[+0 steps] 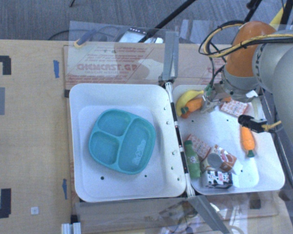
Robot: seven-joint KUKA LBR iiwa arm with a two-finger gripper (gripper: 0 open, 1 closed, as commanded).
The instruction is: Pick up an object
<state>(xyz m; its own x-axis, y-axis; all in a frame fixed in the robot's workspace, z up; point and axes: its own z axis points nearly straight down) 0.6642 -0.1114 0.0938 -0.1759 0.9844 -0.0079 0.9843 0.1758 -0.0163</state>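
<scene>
My gripper (211, 101) hangs low over the far end of the right bin (268, 177), just right of a yellow banana (187, 97) and a small orange piece (192, 106) lying against it. Nothing shows between its fingertips. A pink-and-white packet (233, 107) lies just right of the gripper. Further right, an orange carrot (247, 139) lies near the bin's right wall. Toward the near end sit a green bottle (192, 160), a red packet (199, 145), a small can (214, 158) and a black-and-white carton (218, 178).
The left bin (83, 179) holds a teal divided plate (122, 140). A clear plastic sheet (112, 65) lies behind the bins. The grey arm with its orange band (249, 52) comes in over the right bin's far right corner.
</scene>
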